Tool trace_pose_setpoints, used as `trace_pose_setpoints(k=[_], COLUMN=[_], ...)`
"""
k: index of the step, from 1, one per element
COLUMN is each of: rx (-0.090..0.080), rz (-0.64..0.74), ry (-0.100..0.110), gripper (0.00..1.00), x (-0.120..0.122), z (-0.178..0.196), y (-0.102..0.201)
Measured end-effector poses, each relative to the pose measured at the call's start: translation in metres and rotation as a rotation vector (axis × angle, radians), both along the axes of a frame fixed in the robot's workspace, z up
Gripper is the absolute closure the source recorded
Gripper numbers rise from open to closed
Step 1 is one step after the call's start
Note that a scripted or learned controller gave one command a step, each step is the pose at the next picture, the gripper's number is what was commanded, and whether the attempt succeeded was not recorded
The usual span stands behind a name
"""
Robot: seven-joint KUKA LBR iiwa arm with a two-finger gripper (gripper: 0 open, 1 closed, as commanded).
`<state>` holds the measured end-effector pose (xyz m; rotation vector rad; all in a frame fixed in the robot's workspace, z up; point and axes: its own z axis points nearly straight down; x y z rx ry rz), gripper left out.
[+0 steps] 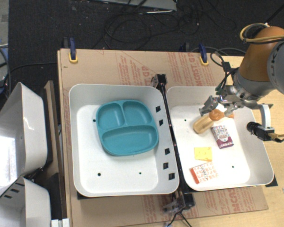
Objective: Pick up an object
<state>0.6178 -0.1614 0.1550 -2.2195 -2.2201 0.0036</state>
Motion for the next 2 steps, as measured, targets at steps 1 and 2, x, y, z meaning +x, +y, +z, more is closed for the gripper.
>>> trace_pose_setpoints(k=[1, 2], rx=[0.001, 0.0], rz=[-0.001, -0.001], ry=[0.002, -0.002], gripper=[0.0, 0.0], x=[-0.0099, -0.0098], z=[-0.0587, -0.0626], y=[0.0034, 0.0036])
